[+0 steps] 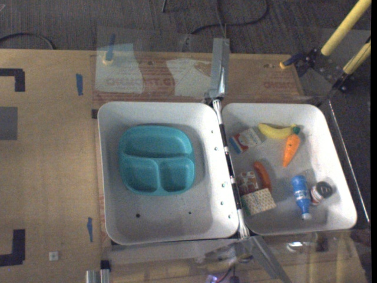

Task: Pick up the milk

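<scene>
The milk (248, 139) is a small white carton with red-orange markings. It lies on its side in the right bin (331, 158), near that bin's left wall and towards the back. A yellow banana (277, 131) lies just to its right, and a carrot (291, 150) a little further right.
The right bin also holds a red sausage (262, 174), a small red box (248, 183), a tan speckled block (258, 201), a blue bottle (301, 197) and a dark can (323, 190). A teal divided plate (156, 159) sits in the left bin (177, 220).
</scene>
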`<state>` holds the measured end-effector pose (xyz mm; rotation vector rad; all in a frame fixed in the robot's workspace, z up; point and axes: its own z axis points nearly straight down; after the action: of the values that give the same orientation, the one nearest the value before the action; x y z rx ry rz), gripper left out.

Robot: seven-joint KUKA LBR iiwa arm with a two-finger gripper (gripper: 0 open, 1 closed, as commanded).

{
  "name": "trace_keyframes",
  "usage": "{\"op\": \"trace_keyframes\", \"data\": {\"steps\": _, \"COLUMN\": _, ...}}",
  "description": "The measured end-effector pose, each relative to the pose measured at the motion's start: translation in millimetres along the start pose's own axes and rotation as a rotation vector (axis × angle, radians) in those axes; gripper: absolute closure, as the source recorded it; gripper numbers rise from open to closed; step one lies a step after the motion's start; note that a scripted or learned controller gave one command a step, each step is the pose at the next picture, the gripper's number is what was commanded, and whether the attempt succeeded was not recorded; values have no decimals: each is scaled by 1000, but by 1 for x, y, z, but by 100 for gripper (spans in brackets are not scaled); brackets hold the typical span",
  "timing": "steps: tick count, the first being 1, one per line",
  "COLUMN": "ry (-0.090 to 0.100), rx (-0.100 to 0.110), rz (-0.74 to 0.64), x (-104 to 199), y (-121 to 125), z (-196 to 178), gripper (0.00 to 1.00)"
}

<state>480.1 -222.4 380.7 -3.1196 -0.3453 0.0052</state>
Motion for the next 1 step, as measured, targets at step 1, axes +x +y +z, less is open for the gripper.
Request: {"op": "trace_keyframes", "data": {"steps": 1, "ry": 2, "rx": -2, "rz": -18, "x": 0, "y": 0, "z": -4, "gripper": 100}}
